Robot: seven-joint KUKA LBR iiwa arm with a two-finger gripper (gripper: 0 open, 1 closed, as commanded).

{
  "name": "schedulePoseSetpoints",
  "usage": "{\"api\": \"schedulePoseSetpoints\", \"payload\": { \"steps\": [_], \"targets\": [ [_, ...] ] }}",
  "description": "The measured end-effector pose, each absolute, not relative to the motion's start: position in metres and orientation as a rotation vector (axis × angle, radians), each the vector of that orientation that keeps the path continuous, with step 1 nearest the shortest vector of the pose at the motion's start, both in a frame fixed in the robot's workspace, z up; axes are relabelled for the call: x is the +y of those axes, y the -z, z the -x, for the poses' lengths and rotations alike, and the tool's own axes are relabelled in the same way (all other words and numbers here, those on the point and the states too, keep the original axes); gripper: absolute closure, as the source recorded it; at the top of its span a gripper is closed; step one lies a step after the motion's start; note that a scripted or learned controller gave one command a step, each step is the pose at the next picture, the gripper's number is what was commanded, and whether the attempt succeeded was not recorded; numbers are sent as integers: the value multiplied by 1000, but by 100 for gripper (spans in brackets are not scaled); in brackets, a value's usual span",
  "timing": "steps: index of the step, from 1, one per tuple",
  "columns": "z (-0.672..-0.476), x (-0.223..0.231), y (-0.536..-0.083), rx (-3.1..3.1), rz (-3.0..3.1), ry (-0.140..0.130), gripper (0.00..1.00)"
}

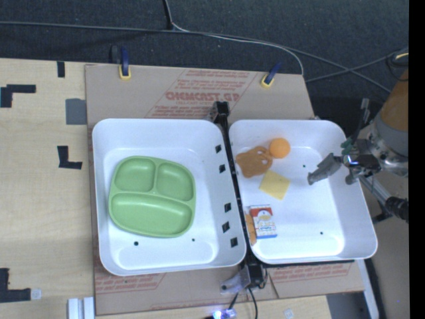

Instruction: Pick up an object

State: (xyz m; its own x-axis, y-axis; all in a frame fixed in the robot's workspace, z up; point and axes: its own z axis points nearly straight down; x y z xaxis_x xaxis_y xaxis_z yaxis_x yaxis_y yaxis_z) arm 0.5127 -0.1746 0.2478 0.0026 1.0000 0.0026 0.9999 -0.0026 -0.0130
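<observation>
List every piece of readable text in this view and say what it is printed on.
"CHEMCAST GP": red print, seen upside down, on the brown cardboard sheet under the bins; this reading is uncertain, and the smaller red lines beside it are too blurred.
Small red-and-white printed box in the right bin: print too small to read.

Grey arm (392,141), orange band, dark metal tool (323,170)
</observation>
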Motion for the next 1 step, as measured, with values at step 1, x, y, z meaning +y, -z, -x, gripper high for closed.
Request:
{"api": "schedulePoseSetpoints", "payload": {
  "steps": [1],
  "targets": [
    [-515,-174,-254,-2222,2219,-2,0]
  ]
}}
